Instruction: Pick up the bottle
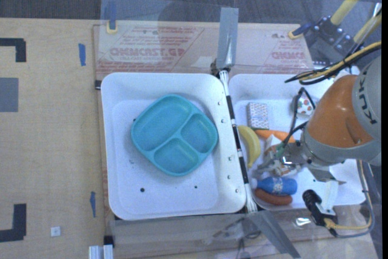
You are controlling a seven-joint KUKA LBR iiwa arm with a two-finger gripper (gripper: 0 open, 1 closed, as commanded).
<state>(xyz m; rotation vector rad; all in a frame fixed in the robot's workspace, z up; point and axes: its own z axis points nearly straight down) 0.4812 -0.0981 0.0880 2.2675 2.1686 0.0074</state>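
Hovering end effector in right bin — bottle just below it | finger state: cannot tell

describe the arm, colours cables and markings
The arm is grey with a broad, rounded orange band above the wrist. Dark lettering shows on the grey shell near the right edge. Black cables loop around it, and a yellow-tipped one trails below. The gripper is a cluster of metallic parts.
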